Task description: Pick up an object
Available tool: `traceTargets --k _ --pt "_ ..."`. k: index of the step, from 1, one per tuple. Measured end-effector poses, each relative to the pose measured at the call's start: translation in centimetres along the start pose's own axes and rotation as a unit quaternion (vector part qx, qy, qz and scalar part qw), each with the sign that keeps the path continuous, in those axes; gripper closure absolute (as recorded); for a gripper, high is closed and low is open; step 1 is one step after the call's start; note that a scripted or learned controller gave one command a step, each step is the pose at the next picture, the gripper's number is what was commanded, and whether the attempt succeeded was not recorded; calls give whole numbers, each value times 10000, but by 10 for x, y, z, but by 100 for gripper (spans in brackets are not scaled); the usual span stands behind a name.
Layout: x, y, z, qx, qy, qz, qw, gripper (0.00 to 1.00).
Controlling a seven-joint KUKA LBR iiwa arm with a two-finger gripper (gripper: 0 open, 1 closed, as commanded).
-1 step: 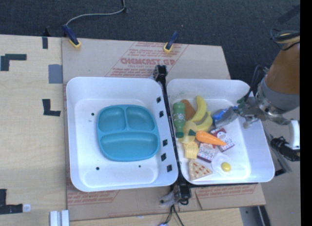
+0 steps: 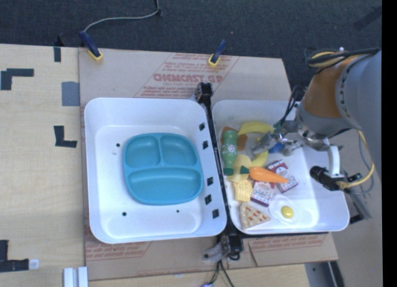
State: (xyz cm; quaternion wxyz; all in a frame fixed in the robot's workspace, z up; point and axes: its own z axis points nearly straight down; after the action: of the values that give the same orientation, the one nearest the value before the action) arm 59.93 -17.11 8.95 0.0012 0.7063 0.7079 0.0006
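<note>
Hovering end effector [image 2: 268, 144], glossy curved banana [image 2: 255, 128], tapered carrot [image 2: 268, 175]

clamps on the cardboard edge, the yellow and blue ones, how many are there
2. One clamp grips the cardboard's far edge near its left corner, above the left bin. The other clamp grips the same edge farther right, above the gap between bins.

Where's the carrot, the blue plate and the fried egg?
carrot [image 2: 269, 175], camera view, middle of its orange body.
blue plate [image 2: 162, 168], camera view, ridge between its compartments.
fried egg [image 2: 286, 212], camera view, on the yellow yolk.
</note>
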Motion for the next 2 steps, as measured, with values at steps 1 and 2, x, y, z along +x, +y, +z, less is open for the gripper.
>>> traceTargets --k 1,2 --pt "22 29 3 -6 -5 2 10000 0" --pt "54 16 1 -40 -49 25 10000 0"
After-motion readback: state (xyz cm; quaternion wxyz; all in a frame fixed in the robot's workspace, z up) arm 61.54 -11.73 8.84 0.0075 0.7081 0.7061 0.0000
